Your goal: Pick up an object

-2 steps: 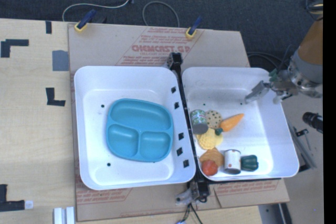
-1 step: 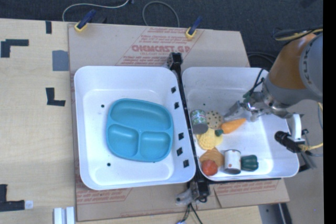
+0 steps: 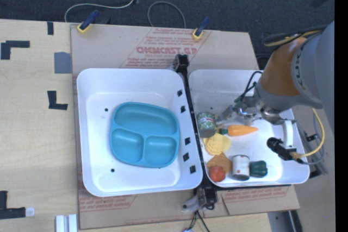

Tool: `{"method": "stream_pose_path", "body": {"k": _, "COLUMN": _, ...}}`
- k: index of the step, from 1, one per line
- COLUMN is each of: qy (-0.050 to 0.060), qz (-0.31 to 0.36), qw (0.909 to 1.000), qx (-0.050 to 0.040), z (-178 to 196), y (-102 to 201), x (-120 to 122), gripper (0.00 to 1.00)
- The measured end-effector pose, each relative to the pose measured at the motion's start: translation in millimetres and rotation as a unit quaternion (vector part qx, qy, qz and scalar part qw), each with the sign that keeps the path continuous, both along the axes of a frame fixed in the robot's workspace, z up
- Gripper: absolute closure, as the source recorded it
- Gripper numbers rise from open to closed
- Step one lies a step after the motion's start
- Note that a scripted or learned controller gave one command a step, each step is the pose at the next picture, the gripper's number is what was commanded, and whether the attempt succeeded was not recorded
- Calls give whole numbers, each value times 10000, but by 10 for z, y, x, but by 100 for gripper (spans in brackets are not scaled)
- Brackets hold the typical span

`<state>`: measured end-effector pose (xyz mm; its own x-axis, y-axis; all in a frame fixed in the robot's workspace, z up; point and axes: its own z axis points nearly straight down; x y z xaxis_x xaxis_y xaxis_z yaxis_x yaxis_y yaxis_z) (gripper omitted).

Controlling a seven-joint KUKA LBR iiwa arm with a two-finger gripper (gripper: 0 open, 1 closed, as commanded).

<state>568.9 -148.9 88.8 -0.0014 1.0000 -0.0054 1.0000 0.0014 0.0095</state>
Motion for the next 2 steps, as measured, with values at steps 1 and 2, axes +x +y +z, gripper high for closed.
{"method": "stream_pose_path", "body": {"k": 1, "qy": 2, "qz": -6, "qw": 10000, "qx": -17, "z": 7, "y": 324, "x": 206, "gripper": 0}}
{"method": "stream_pose_path", "body": {"k": 2, "qy": -25, "qz": -19, "qw": 10000, "qx": 5, "z": 7, "y": 271, "x": 77, "gripper": 0}}
